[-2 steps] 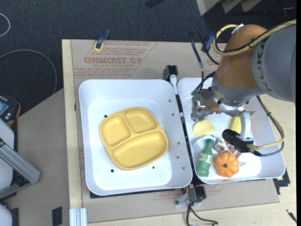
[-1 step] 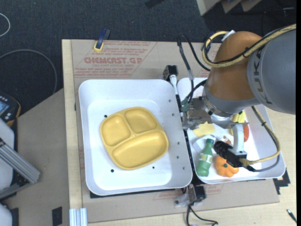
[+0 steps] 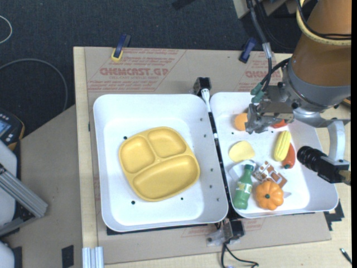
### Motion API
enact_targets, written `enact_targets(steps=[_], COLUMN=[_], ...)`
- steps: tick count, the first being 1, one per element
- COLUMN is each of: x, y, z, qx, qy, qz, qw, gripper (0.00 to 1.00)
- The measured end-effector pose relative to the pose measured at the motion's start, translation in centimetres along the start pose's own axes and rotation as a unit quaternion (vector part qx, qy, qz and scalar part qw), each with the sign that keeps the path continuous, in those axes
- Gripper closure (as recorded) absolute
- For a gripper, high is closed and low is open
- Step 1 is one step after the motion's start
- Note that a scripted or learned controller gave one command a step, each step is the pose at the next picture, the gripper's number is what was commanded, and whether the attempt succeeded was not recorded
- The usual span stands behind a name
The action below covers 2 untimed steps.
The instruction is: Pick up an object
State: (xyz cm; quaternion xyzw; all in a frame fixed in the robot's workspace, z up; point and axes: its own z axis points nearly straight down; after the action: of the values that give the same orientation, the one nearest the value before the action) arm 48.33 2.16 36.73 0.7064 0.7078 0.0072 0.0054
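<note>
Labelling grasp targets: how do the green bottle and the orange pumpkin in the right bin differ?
The green bottle is slim and elongated, lying with its cap toward the bin's far side; the orange pumpkin is squat and round, stem up. The bottle is green with a white label; the pumpkin is plain orange. Both rest side by side near the front edge of the right bin.

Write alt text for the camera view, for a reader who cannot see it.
The arm's gripper hangs low over the right bin, among toy foods: corn, a pumpkin, a green bottle. The left bin holds a yellow divided plate.
</note>
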Motion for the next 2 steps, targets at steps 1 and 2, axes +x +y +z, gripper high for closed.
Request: enact_targets(steps=[1,2], x=[0.1,0.6], y=[-0.9,-0.3], z=[14.5,1.4], qx=[0.017,0.002], qy=[-0.002,-0.001], qz=[0.002,0.0], qw=[0.9999,1.0], gripper=[1.0,1.0])
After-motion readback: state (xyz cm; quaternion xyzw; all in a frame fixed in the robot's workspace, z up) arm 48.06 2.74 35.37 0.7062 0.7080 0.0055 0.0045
